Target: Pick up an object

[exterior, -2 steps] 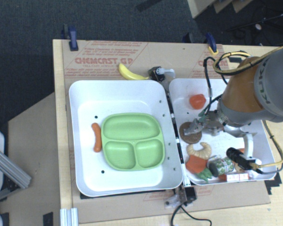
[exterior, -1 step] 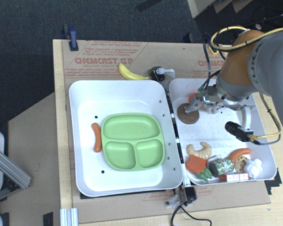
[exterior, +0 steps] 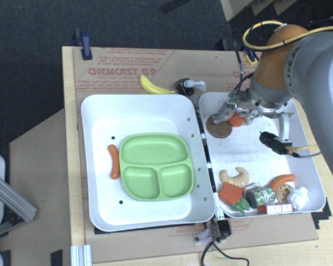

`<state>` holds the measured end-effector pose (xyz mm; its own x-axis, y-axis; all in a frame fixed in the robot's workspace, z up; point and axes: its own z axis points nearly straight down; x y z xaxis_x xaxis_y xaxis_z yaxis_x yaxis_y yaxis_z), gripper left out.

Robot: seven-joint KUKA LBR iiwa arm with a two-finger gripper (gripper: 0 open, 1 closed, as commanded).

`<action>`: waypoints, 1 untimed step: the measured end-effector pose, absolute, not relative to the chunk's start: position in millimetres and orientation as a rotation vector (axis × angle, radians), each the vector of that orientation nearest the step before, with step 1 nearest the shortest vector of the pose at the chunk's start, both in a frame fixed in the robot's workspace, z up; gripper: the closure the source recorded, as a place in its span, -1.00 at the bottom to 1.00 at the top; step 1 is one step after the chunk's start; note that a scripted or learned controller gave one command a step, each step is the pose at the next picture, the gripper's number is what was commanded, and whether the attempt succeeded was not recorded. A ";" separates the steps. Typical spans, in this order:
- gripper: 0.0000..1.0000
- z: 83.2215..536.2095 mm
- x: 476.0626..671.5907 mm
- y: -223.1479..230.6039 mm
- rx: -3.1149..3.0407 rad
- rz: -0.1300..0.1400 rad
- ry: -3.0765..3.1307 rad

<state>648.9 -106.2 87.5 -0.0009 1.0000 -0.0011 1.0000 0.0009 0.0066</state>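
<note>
Pincer (exterior: pixel 233 114) low at right bin's (exterior: pixel 311 165) far-left corner, over brown disc (exterior: pixel 218 128) and small red piece (exterior: pixel 237 121); grasp step in hand. Whether it is open or has hold of anything: cannot tell. Next move likely calls for clean close, straight lift. Toy food heap (exterior: pixel 261 193) along near edge, well apart. Left bin holds green tray (exterior: pixel 155 165), sausage (exterior: pixel 114 160); banana (exterior: pixel 154 86) on desk behind.
</note>
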 end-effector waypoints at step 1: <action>1.00 100.0 649.5 -107.3 2.215 0.008 2.213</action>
